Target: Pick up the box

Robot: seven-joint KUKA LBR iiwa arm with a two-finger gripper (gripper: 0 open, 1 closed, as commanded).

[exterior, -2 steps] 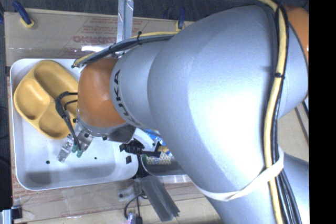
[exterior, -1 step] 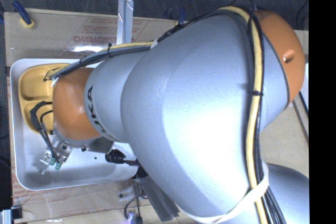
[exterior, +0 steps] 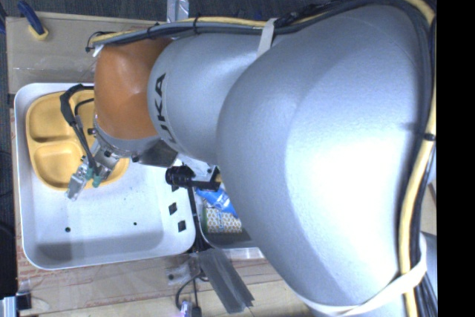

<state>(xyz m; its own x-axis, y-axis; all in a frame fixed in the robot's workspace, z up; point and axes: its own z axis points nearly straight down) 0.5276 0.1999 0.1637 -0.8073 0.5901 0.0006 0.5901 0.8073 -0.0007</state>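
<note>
The grey KUKA arm [exterior: 312, 145] reaches in from the right and covers most of the view. Its orange band [exterior: 122, 89] sits above the wrist, over the upper part of the left bin.

The shallow white left bin [exterior: 96, 234] lies on the wooden bench [exterior: 67, 30]. In its upper left part rests a yellow plastic tray with divided compartments [exterior: 48, 141], partly hidden under the wrist.

The two-finger pincer [exterior: 80, 183] points down and to the left, its tip at the lower right edge of the yellow tray, touching or just above it; which one cannot be told. Whether the pincer is wide or narrow cannot be told at this size and slant. Nothing is seen between its tips. A black cable [exterior: 70, 108] loops from the wrist beside the orange band.

The box: a small packet with blue and patterned print [exterior: 217, 210] shows in the gap under the arm, at the left edge of the right bin, just right of the divide between bins. Most of it is hidden by the arm. It is well apart from the pincer.

A blue-handled object [exterior: 31, 17] lies on the bench at upper left, outside the bins. Small dark specks mark the floor of the left bin.
</note>
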